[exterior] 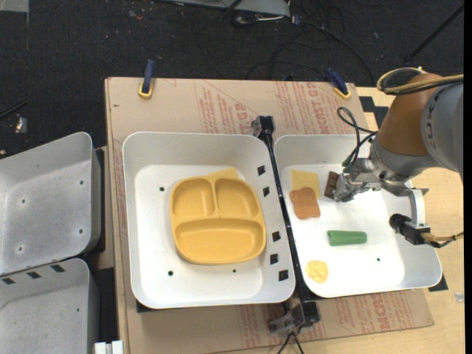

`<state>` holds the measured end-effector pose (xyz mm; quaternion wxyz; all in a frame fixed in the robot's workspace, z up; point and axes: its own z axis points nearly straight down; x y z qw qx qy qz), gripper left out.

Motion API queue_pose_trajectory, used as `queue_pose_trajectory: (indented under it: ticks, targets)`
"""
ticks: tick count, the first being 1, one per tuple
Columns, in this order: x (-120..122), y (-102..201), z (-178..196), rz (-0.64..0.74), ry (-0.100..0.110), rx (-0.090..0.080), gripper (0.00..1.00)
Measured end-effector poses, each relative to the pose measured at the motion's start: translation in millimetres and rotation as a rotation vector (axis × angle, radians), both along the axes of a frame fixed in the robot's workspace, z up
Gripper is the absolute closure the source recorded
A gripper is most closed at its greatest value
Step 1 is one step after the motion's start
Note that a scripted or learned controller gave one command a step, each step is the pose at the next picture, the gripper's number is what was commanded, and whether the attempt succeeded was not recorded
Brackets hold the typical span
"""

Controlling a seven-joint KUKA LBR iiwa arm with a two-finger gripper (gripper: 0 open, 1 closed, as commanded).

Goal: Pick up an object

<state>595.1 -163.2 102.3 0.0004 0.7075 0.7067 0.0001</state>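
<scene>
yellow piece [317, 271], green cylinder [346, 237], brown slab [304, 203]

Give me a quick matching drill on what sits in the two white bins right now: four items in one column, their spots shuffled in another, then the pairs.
Items:
1. yellow divided plastic tray
2. green cylinder-shaped piece
3. brown flat toast-like piece
4. small yellow rounded lump

Spots:
A. near corner of right bin, by the divider
B. middle of left bin
C. middle of right bin
D. right bin, just left of the gripper

Pairs: 1-B, 2-C, 3-D, 4-A
</scene>
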Motion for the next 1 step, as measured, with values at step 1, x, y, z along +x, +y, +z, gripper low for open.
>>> queue_pose_trajectory:
  ticks: [1]
  targets:
    - [-3.4,5.0,44.3,0.003,-0.002,0.000,1.00]
